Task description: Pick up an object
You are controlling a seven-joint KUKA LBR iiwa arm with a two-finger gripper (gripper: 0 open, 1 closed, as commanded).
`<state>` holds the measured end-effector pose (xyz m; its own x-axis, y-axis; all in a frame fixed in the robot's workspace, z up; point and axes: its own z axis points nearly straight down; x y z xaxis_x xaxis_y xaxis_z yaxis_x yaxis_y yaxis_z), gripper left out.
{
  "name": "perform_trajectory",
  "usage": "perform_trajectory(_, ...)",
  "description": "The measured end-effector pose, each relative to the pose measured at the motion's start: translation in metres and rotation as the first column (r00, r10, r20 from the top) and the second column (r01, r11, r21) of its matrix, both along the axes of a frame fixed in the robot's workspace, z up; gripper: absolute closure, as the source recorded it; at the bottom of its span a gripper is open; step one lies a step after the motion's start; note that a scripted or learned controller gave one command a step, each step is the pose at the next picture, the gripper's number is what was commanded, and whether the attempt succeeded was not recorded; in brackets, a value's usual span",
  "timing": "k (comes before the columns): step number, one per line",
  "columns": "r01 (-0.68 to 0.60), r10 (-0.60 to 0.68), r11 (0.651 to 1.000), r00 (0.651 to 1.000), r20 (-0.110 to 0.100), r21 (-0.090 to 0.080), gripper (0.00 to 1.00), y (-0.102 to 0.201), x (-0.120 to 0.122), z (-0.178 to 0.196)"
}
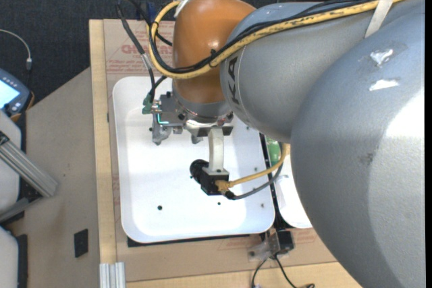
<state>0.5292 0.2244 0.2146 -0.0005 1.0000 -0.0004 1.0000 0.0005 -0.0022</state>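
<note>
My gripper (177, 137) hangs low over the left white bin (135, 172), in its upper middle part. Its two grey fingers (158, 135) stand apart, open, with only bare white floor showing between them. A green object (273, 150) peeks out at the left edge of the right bin (291, 209), mostly hidden under the arm. I cannot make out its shape.
The grey arm and its orange band (202, 37) cover the back of the left bin and nearly all of the right bin. Two small dark specks (160, 207) lie on the left bin's floor near the front. The wooden bench rim (101, 145) runs along the left.
</note>
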Motion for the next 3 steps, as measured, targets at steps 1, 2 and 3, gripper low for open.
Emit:
perform_trajectory(1,0.002,-0.002,1.000,1.000,0.002,-0.001,0.00,-0.001,0.048,-0.065)
perform_trajectory(2,0.003,-0.003,1.000,1.000,0.001,0.001,0.00,0.000,0.011,-0.132)
perform_trajectory(3,0.007,-0.007,1.000,1.000,-0.001,-0.001,0.00,-0.066,0.010,-0.106)
